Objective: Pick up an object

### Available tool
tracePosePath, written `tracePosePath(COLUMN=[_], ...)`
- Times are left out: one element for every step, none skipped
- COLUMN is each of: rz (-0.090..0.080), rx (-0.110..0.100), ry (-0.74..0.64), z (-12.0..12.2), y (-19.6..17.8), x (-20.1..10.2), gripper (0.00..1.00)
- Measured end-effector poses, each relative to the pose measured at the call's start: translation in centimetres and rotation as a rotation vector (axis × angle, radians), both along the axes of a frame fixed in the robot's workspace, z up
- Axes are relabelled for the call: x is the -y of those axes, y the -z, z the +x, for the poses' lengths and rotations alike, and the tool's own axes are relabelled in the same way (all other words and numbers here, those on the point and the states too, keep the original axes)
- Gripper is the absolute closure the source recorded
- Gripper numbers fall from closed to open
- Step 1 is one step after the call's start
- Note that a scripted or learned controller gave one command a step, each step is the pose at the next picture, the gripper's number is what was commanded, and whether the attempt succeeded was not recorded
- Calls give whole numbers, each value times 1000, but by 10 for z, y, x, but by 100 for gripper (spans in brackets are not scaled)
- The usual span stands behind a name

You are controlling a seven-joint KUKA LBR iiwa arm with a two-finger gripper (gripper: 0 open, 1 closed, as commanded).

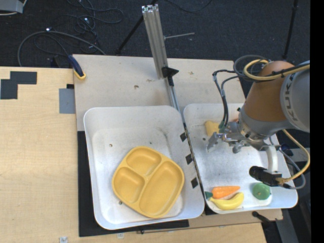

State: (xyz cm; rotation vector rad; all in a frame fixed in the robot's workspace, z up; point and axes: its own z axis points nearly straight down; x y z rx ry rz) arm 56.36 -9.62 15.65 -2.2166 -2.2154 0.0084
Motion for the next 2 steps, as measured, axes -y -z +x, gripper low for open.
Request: tracePosePath(rz=[0,-1], rx=[1,2], ry=[1,6], z=[4,5], y=[58,45], x=[7,8], gripper=[0,100])
